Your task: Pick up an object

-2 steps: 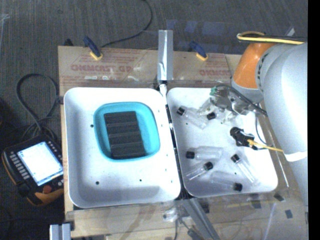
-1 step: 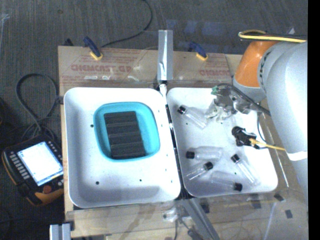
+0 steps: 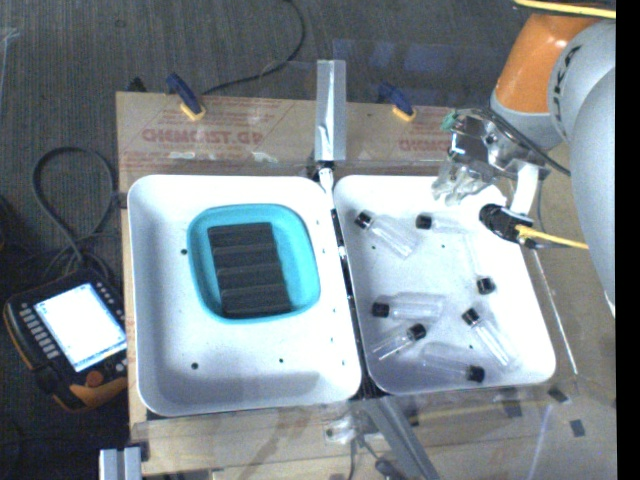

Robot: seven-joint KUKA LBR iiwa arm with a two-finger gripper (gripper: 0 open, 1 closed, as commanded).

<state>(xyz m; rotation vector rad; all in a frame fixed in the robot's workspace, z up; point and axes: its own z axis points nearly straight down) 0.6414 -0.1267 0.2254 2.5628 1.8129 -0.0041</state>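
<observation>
While the gripper [image 3: 462, 180] hangs at the right bin's [image 3: 540, 368] one o'clock corner, nothing sits between its fingers, and they look spread apart, released. The targets are clear vials with black caps, scattered across that bin: one [image 3: 383, 233] at eleven o'clock, one [image 3: 437, 224] just below the gripper, a cluster [image 3: 405, 308] around six o'clock, two more [image 3: 482, 334] toward four. The left bin [image 3: 160, 368] carries a teal tray [image 3: 205, 268] with a dark insert [image 3: 247, 265], well apart from the action.

Here's the worry: these vials are round and see-through, so they likely roll or squirt out if the fingers close off-centre. The nearest vial lies close to the back wall, so a descent there risks the fingers clipping the rim. Down in the cluster, vials lie near one another, and a grab could nudge a neighbour or catch two and drop both.
</observation>
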